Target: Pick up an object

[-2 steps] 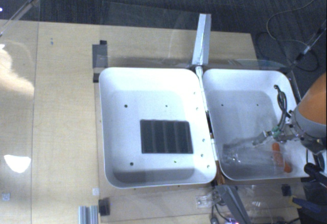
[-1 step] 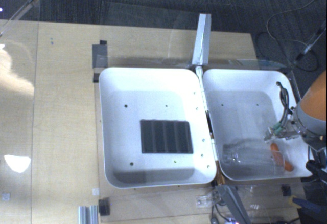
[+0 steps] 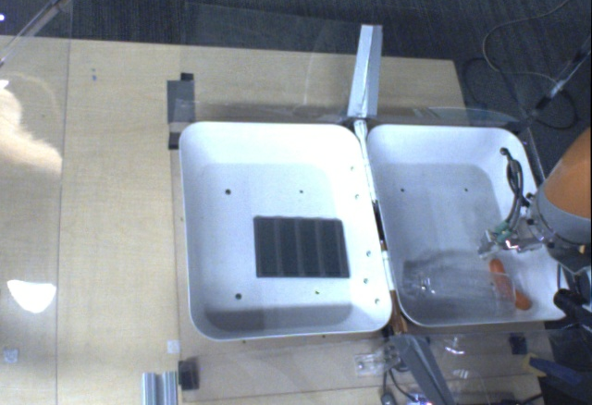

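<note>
A dark grey ribbed rectangular pad (image 3: 301,247) lies flat in the middle of the left bin (image 3: 213,209). In the right bin (image 3: 425,172), a clear plastic or glass item (image 3: 437,280) rests near the front wall and is hard to make out. Beside it, at the front right, lie small orange pieces (image 3: 502,277). My gripper (image 3: 502,243) reaches in from the right edge, low over the right bin, just above the orange pieces. The arm's orange band (image 3: 570,179) shows at the right edge. Nothing is clearly seen between the gripper's tips.
A metal post (image 3: 364,72) stands behind the seam between the bins. Cables (image 3: 511,170) hang along the right bin's far right wall. Clamps and wiring (image 3: 407,364) sit at the bench's front edge below the right bin. Bare wooden bench (image 3: 92,209) extends to the left.
</note>
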